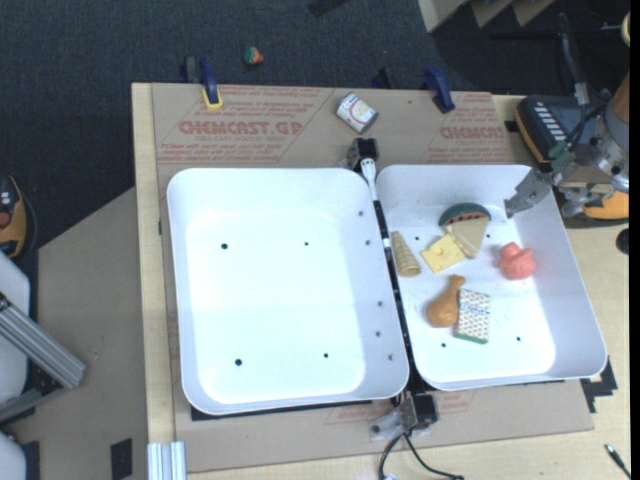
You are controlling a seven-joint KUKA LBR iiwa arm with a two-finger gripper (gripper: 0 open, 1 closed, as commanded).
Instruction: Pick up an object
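The right white bin (560, 343) holds several small objects. A dark green slice with a tan face (466, 219) lies at the upper middle, with a yellow wedge (442, 255) just below it. A ridged tan cone (405, 254) sits by the bin's left wall. A pink lump (516, 260) lies to the right. Lower down are an orange drumstick shape (445, 304) and a patterned packet (473, 316), touching each other. My gripper (522, 199) reaches in over the bin's upper right wall, above the pink lump and right of the green slice, with nothing seen in it.
The left white bin (180, 268) stands beside the right one on a brown board. On the board behind the bins lie a small white box (356, 113) and two blue clamps (210, 80) (437, 89). A small orange item (254, 56) lies on the carpet.
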